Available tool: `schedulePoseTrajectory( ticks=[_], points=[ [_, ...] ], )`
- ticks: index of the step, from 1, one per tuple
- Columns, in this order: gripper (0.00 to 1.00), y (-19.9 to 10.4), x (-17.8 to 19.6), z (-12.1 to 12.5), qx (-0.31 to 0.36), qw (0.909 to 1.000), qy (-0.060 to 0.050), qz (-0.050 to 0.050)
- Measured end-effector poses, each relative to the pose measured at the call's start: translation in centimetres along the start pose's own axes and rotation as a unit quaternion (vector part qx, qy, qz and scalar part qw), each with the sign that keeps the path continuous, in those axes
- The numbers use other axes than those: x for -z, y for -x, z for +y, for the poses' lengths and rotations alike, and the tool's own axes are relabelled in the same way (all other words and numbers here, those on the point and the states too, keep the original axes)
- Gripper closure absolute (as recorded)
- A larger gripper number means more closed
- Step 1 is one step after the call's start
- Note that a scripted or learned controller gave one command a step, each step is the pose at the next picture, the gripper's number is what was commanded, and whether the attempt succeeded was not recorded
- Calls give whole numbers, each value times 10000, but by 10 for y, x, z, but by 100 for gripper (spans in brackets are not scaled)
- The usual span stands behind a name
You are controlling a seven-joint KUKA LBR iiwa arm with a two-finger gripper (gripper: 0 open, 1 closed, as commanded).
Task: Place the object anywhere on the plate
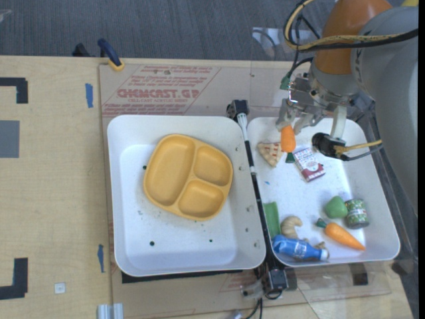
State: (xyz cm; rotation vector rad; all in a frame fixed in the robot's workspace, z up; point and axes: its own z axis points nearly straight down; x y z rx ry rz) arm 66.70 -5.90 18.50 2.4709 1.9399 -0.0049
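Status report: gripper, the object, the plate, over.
Gripper over right bin, small orange piece at its fingertips, grasp unclear. Yellow plate in left bin.

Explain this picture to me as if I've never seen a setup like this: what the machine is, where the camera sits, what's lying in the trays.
One fixed camera looks down at a slant on a bench with two shallow white bins. The grey machine with the orange band, reaching in from the right, is a robot arm; its tool hangs over the right bin.

The left bin holds a yellow three-part plate, the goal for one object.

The right bin holds a small orange carrot-like piece just below the tool, a pizza slice, a red and white packet, a green pepper, a can, a larger carrot, a blue bottle and a tan piece.

Whether the tool grips the small orange piece is unclear.
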Motion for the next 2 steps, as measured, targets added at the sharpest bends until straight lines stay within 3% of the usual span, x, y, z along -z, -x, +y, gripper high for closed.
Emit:
schedulePoseTrajectory(
  ticks=[1,2],
  points=[
    [100,-42,81,-9,-220,9997,49,23],
    [0,-40,77,-10,-236,9997,16,5]
  ],
)
